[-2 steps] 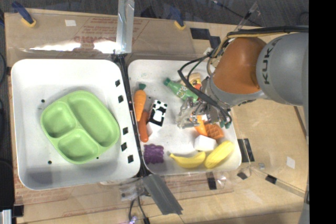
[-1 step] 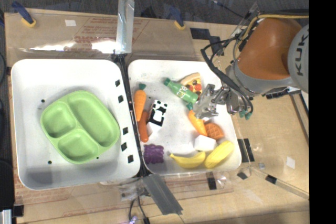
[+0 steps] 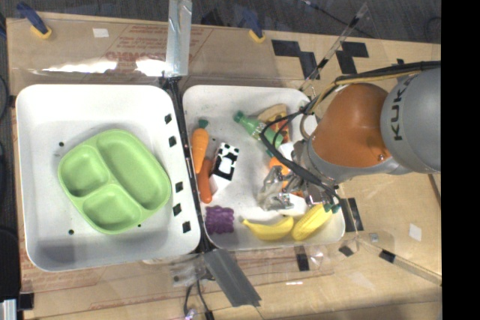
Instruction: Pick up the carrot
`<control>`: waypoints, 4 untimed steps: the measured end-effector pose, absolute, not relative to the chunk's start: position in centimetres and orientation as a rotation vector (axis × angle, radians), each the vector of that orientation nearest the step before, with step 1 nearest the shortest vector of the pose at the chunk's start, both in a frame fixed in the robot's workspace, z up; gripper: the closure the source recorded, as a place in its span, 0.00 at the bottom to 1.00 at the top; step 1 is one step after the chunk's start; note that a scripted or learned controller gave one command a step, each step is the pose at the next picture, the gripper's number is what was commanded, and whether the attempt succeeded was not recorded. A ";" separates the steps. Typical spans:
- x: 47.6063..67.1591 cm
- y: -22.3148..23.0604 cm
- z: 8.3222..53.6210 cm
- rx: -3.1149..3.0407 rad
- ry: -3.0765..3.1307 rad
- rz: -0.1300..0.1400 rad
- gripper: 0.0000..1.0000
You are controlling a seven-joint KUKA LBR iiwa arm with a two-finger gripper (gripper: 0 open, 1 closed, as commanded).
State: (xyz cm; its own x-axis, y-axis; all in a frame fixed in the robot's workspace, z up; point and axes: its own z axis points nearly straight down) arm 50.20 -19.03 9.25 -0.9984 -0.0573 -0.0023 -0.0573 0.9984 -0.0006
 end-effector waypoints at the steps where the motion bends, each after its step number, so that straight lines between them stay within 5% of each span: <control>1: 56.5 -20.3 9.3 -0.023 3.138 -0.001 1.00; 2: 53.2 -21.1 20.9 -0.600 3.076 -0.008 1.00; 3: 51.5 -16.5 9.2 -1.195 2.905 0.002 1.00; 4: 60.3 -18.4 23.9 -1.414 2.795 -0.013 1.00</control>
